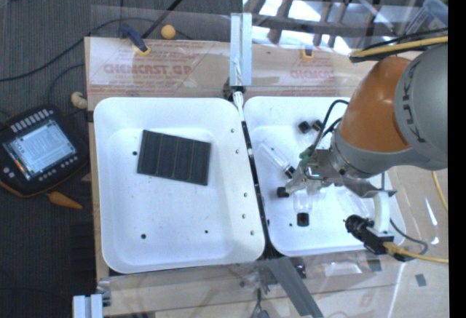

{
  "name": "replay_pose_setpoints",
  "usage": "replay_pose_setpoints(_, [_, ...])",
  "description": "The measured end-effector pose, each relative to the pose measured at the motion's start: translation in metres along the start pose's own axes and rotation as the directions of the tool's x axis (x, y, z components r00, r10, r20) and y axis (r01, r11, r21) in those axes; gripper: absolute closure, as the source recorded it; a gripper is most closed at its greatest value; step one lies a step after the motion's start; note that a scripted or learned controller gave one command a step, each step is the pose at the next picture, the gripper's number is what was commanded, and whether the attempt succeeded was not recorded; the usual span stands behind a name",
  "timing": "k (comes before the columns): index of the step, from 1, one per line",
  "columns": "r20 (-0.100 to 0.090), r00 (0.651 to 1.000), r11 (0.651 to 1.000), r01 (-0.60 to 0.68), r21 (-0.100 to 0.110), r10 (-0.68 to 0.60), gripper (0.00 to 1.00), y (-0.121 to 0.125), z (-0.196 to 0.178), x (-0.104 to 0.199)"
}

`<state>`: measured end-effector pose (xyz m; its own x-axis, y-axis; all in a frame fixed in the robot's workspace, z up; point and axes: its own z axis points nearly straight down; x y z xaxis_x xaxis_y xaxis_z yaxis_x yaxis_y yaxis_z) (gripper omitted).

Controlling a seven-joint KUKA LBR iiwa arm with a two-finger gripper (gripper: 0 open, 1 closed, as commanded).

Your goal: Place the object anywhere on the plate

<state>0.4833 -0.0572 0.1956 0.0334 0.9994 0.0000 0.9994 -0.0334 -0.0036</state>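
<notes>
A dark ribbed rectangular plate (175, 157) lies flat in the left bin (116, 236), towards its back. My gripper (301, 191) hangs low over the middle of the right bin (277, 236), under the grey and orange arm. A small black piece (281, 193) lies just left of the gripper. Another small black piece (302, 220) sits on the bin floor just in front of it. Nothing shows between the gripper's tips, which are partly hidden by the wrist.
Two more small black pieces (309, 125) lie near the back of the right bin. A clear plastic item (275, 156) rests by the right bin's left wall. The raised rims of both bins meet between plate and gripper.
</notes>
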Motion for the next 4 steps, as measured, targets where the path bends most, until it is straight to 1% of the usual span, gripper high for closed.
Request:
replay_pose_setpoints(1, [0.002,1.0,1.0,0.028,0.0,-0.028,1.0,0.076,-0.002,0.082])
replay_pose_setpoints(2, [0.002,1.0,1.0,0.022,0.001,-0.022,1.0,-0.006,-0.008,0.164])
replay_pose_setpoints(3, [0.003,1.0,1.0,0.021,0.003,-0.021,1.0,-0.01,0.036,0.241])
replay_pose_setpoints(4, [0.005,0.975,0.975,0.222,-0.001,-0.222,1.0,-0.01,-0.078,0.289])
